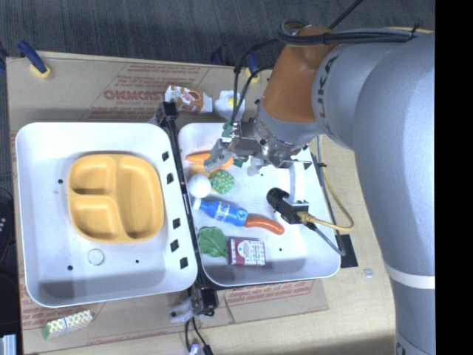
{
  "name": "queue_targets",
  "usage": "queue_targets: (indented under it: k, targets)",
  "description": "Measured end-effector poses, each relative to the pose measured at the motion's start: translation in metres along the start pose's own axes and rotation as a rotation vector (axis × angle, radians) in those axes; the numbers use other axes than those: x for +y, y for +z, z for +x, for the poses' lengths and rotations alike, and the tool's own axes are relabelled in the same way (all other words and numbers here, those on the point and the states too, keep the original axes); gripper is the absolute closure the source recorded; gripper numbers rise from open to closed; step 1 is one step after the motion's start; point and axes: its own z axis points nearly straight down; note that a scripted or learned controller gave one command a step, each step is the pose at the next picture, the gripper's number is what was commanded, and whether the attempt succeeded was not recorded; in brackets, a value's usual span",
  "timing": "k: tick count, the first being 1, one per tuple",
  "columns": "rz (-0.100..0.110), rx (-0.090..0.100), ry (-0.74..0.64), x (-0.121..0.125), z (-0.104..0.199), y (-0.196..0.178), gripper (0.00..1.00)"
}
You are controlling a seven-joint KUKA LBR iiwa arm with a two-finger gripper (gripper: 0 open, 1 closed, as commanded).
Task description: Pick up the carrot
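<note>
The carrot (196,156), a small orange piece, lies near the back left corner of the right bin (318,268). My gripper (224,152) is low over the carrot's right end, close to or touching it. The gripper body hides that end, so I cannot see whether the carrot is between the fingers. A longer red-orange piece (264,225) lies further forward in the same bin, clear of the gripper.
The right bin also holds a green knobbly ball (220,181), a white ball (199,188), a blue bottle (224,212), a green leaf (213,242) and a red box (246,252). A yellow divided plate (117,196) sits in the left bin (37,272).
</note>
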Motion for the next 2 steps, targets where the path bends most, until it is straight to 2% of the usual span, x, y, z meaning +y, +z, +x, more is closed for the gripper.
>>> queue_targets:
  k: [1,2]
  targets:
    - [0.001,0.001,-0.094,0.037,-0.032,0.120,0.00]
    - [-0.001,0.000,-0.117,0.082,-0.028,0.121,0.00]
